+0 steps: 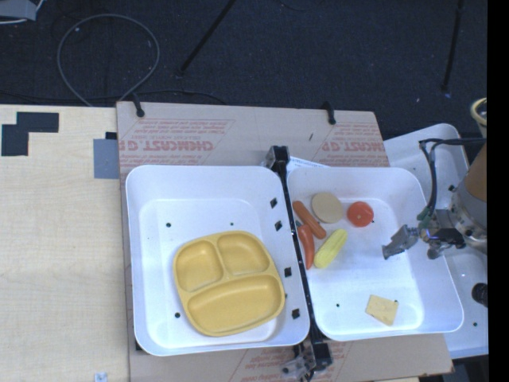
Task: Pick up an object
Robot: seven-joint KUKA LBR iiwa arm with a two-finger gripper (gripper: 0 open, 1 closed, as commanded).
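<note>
Cheese wedge [382, 309] lies apart from corn [330, 248], carrots [309, 219], tomato [360, 213].

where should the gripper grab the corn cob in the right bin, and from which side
Grip the corn cob across its narrow middle, coming straight down from above. It lies flat and slanted, its lower end close to the two carrots by the divider, so the fingers should close across its width, one on the carrot side, one on the open bin floor side. The gripper sits to its right, over the right bin.
</note>
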